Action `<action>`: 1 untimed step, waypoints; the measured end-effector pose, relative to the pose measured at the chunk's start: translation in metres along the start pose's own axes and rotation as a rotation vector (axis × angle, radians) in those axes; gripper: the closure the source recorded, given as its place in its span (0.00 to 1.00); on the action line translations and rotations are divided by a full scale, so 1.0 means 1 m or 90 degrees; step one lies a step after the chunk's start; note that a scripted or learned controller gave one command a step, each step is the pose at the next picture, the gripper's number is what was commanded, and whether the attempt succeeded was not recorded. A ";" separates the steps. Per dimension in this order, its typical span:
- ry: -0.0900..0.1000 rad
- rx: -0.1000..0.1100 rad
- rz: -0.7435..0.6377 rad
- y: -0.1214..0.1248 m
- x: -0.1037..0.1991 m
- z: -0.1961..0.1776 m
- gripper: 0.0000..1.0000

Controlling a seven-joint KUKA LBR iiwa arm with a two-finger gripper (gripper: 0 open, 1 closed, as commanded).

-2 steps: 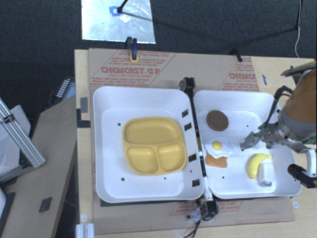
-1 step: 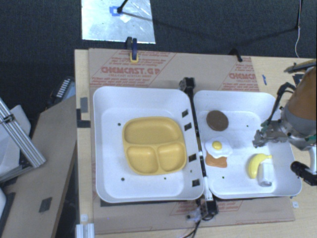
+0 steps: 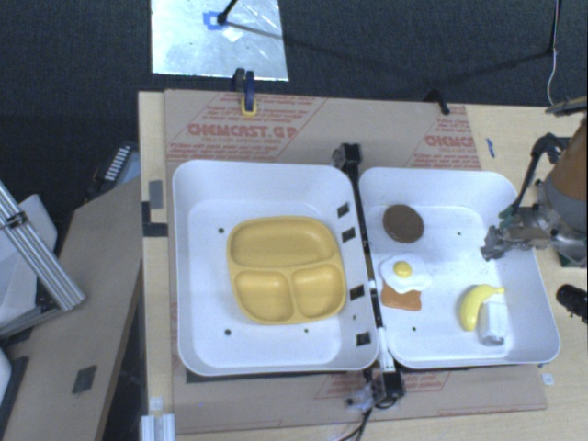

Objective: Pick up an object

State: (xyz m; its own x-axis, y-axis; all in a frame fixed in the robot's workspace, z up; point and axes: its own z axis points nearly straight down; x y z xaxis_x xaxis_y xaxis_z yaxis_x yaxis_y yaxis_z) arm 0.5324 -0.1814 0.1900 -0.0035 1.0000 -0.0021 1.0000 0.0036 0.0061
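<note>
Object candidates all lie in the right bin (image 3: 441, 180): a brown round patty (image 3: 402, 223) toward the far left part of the floor, a toy fried egg (image 3: 402, 270) just beside the divider between the bins, an orange slice (image 3: 401, 298) partly under the egg's near edge, and a yellow banana (image 3: 476, 306) in the near right part, touching a pale translucent piece (image 3: 492, 322) at its right. The left bin (image 3: 197, 246) carries a yellow divided plate (image 3: 280, 269) and none of the loose items.

I read the gripper (image 3: 501, 239) at the right wall of the right bin, low over the rim, on the end of the grey arm (image 3: 562, 177) entering from the right. Nothing is visible between its tips, so I treat it as carrying nothing. Whether the tips stand apart or together I cannot tell at this resolution.

Judged step: approach. No item has been engaged; all four rest on the bin floor.

Next move, as I judge it:
1. Select a target. The banana is nearest to the gripper, but the pale piece touching it may foul one tip.
2. Carry the tool inward from the wall until it is centred over the target.
3. Confirm the tips are spread wider than the target before descent.
4. Descend, close, lift, then verify the item sits between the tips
</note>
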 end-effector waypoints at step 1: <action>0.000 -0.001 0.000 0.002 -0.001 -0.053 1.00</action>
State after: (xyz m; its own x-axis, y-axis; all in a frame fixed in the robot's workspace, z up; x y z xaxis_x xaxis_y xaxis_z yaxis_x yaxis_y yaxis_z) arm 0.5342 -0.1819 0.2428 -0.0043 1.0000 -0.0025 1.0000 0.0043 0.0076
